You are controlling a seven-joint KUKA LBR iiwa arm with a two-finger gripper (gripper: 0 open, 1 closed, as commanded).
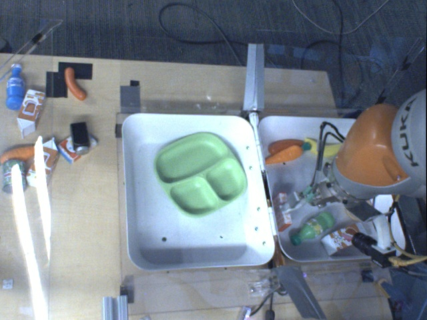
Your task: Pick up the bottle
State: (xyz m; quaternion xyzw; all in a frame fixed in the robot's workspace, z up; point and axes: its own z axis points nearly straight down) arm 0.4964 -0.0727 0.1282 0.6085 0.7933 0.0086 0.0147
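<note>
A green bottle [312, 227] lies on its side in the right bin [300, 252], close to the front wall, with its cap end pointing left. My gripper [321, 193] hangs just above and behind the bottle, under the orange band of the arm [369, 155]. Its tip is small and partly hidden by the wrist. Nothing is visibly held.
In the right bin there are also two carrots [285, 151], a yellow item [323, 147] and small packets [285, 207] beside the bottle. The left bin [143, 245] holds a green divided plate [200, 172]. A blue bottle [15, 86] and other odds lie on the bench at far left.
</note>
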